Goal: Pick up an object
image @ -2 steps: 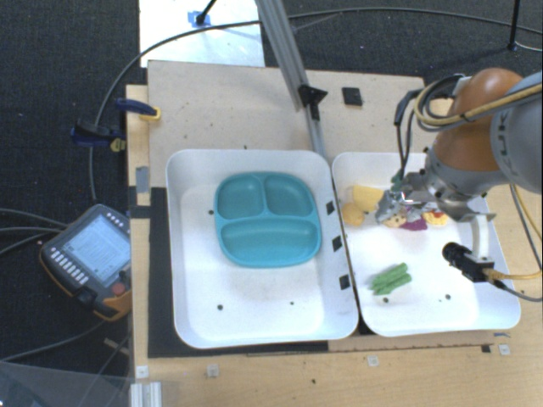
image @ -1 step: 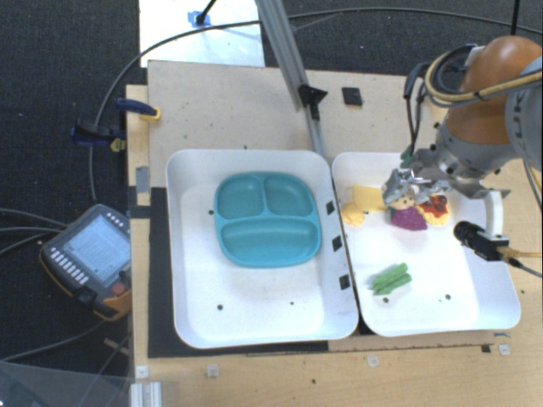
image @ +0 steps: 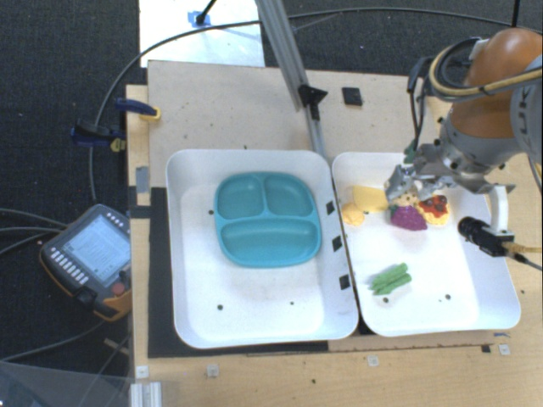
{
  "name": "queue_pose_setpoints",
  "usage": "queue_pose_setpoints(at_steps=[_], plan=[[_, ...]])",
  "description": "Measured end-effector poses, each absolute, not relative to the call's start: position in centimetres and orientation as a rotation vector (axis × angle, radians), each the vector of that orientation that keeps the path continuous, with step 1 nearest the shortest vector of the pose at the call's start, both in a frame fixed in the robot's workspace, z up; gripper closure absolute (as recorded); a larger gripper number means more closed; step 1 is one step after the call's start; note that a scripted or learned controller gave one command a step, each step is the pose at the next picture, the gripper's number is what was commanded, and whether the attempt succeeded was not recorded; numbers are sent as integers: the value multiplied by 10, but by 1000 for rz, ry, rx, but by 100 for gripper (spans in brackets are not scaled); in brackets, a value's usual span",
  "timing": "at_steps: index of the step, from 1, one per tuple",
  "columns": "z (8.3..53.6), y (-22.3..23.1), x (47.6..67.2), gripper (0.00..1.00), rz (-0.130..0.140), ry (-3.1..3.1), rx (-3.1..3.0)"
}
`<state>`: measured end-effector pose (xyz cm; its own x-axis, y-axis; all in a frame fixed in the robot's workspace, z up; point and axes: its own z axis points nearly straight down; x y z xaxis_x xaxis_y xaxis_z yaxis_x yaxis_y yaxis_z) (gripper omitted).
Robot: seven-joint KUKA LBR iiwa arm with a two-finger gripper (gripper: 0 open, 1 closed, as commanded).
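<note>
The teal plate (image: 267, 220) is sitting in the left bin (image: 191, 312), well apart from the arm, while the toys are all lying in the right bin (image: 475, 312). There a yellow piece (image: 366, 200) is lying just left of the gripper (image: 405, 190), a purple piece (image: 409, 219) and a red-and-yellow one (image: 435, 209) are lying just under and right of it, and the green beans (image: 390, 279) are lying nearer the front, slanting. The gripper is hanging low over that cluster, seemingly nearest the purple piece; whether it is gripping anything, I cannot tell.
</note>
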<state>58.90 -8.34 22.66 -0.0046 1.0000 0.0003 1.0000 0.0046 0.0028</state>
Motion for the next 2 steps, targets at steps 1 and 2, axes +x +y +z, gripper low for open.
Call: queue_pose_setpoints(at_steps=[1, 2], plan=[[236, -35, 578, 100, 3, 2232, 2212], [238, 15, 560, 100, 2, 2234, 2212]])
